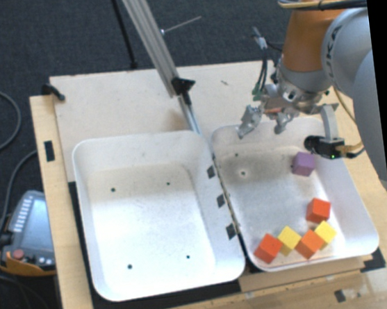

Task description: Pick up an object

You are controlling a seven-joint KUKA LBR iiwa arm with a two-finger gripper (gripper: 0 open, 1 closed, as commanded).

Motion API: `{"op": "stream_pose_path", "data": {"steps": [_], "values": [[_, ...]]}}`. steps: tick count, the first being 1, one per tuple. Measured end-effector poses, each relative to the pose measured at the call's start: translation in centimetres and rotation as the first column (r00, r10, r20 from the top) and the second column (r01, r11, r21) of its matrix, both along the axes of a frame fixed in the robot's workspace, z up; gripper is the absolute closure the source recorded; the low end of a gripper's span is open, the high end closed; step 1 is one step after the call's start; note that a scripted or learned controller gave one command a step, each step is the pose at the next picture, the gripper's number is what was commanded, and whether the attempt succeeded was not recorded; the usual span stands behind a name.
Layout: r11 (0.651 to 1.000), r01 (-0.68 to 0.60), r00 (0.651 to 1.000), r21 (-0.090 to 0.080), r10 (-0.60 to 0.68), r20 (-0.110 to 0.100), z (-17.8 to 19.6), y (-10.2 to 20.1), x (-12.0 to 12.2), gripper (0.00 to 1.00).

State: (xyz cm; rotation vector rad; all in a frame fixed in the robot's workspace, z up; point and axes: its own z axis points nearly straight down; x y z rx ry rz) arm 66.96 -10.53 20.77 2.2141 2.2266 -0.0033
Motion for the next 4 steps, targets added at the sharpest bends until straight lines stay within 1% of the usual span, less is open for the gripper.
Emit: {"op": "stream_pose_path", "data": {"steps": [1, 2, 3, 4], "values": [[1.000, 0.009, 1.000, 0.000, -0.009, -0.004, -10.8, -6.3, -0.9, 0.00], [1.000, 0.011, 1.000, -0.001, -0.011, 0.002, -6.6, -10.3, -6.6, 0.00], [1.000, -0.005, 1.000, 0.010, 0.005, 0.014, -8.6, -9.8, -8.0, 0.00], [1.000, -0.006, 1.000, 0.009, 0.006, 0.018, -8.7, -10.0, -8.9, 0.00]]}}
